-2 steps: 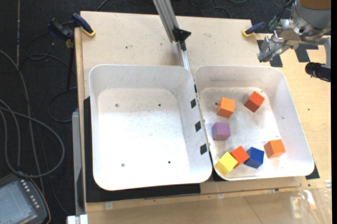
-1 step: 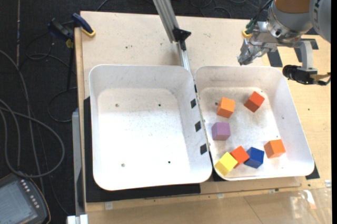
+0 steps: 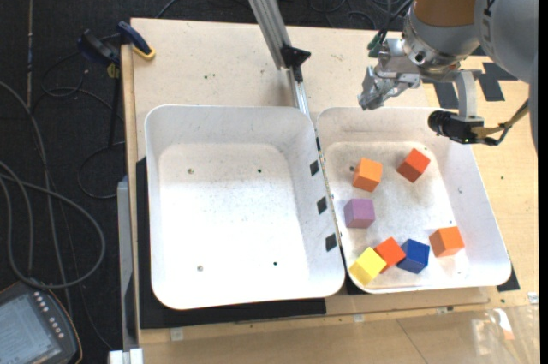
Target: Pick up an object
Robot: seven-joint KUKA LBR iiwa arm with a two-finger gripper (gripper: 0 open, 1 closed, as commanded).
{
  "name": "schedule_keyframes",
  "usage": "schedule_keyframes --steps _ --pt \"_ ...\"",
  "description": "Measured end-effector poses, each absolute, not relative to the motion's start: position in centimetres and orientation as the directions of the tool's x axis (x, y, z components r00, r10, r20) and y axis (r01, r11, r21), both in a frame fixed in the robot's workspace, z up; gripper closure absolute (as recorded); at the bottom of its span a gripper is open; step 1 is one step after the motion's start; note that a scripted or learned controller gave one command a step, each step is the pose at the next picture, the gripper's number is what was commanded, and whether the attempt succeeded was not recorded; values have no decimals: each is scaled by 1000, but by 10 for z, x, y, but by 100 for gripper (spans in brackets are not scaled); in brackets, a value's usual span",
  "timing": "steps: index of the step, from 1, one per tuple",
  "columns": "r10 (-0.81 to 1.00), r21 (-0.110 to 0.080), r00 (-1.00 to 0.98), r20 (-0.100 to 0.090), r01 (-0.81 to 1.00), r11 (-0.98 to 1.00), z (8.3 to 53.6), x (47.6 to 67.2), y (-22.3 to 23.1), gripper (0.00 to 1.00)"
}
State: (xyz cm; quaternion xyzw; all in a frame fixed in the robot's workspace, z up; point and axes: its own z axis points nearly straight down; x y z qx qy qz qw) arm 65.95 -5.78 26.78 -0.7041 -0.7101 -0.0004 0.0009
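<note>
- The claw hangs over the far rim of the right-hand shallow white plastic bin; whether it is released or clenched cannot be told, and nothing shows in its grip.
- Nearest below the claw lie two orange foam-like cubes, side by side but apart.
- Further toward the camera sits a matte purple cube, then a tight cluster: a yellow cube touching a small orange cube, which touches a blue cube; another orange cube rests just beside them.
- The left-hand shallow white bin, speckled, lies well to the claw's side on the pale wooden tabletop.
- Open floor surrounds the two nearest cubes.
</note>
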Motion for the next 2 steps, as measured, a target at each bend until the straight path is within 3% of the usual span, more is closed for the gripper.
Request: schedule_keyframes --steps 2 --pt "1000 -3 -9 2 1000 9 259 640 55 100"
